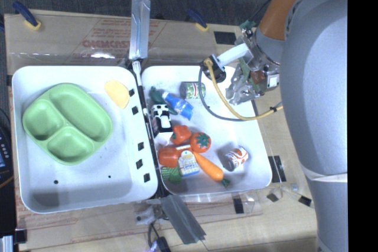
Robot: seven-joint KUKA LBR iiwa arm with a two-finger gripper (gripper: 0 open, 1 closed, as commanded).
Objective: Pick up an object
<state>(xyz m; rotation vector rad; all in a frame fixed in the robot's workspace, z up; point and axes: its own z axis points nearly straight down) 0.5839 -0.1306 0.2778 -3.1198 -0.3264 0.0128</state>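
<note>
The right bin (260,144) holds several toys. A green can (192,90) lies near its far wall, with a blue bottle (176,103) and a black-and-white piece (160,116) beside it. Lower down are a red pepper (181,134), a tomato (201,141), an orange carrot (208,167), a red bottle with a white label (179,159) and a red-and-white can (235,157). My gripper (238,90) hangs over the bin's far right part, right of the green can and above the red-and-white can. Nothing shows in its grasp.
The left bin (35,186) carries a green divided plate (67,122) and a yellow piece (117,92) near its far right corner. A yellow cable (221,104) loops down from the wrist over the right bin. The grey arm (316,68) fills the right side.
</note>
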